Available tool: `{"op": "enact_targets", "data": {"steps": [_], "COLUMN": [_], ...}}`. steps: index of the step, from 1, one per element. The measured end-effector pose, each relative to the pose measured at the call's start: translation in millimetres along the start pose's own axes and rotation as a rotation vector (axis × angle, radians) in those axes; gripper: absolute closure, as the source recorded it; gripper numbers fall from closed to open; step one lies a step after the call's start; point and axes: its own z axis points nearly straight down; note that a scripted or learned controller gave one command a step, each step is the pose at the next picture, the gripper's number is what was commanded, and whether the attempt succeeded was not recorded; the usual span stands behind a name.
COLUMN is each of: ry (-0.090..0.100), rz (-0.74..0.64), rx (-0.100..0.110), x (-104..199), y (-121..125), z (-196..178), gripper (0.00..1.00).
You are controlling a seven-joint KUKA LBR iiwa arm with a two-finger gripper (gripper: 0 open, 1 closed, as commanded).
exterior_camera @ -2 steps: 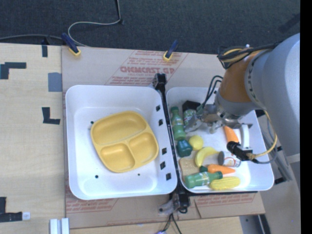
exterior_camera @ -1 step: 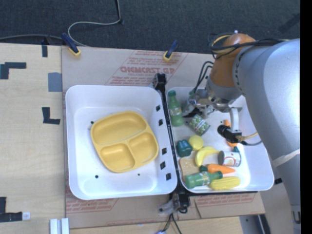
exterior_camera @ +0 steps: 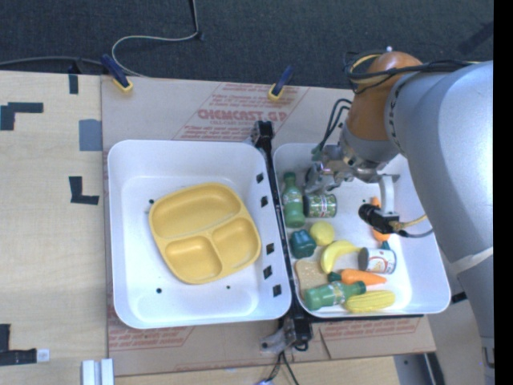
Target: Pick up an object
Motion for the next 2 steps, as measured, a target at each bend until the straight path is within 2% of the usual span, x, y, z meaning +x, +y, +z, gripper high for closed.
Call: {"op": "enact_targets", "data": {"steps": [1,2], "ry": [0.002,-0.006], "rz": [-0.001,0.001], "rx": [-0.006,-0.011], "x": [-11.9,-15.9], "y": [-55.8,-55.4], "z": [8.8,8.1], "gripper": [1.00,0.00]}}
